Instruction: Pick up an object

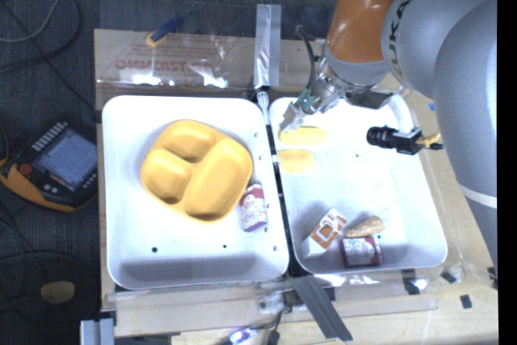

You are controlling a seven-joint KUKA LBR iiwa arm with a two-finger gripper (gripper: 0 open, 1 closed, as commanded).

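Note:
My gripper (292,119) hangs low over the far left corner of the right bin (404,198), close to the divider between the bins. Just below its tip lies a pale yellow flat piece (305,136), and a second yellow piece (296,162) lies a little nearer. Whether the tip touches the first piece is not clear. At the near side of the right bin sit a small orange-and-white carton (327,229), a tan roll-shaped item (365,226) and a dark red can (360,253). The left bin (129,238) holds a big yellow lumpy object (195,168) and a small red-and-white bottle (254,208).
The grey arm with its orange band (363,12) comes in from the upper right and covers the far right corner of the right bin. A black fitting (394,138) juts out over that bin. Clear plastic wrap (186,52) lies behind the left bin. A pendant (56,166) rests on the floor at the left.

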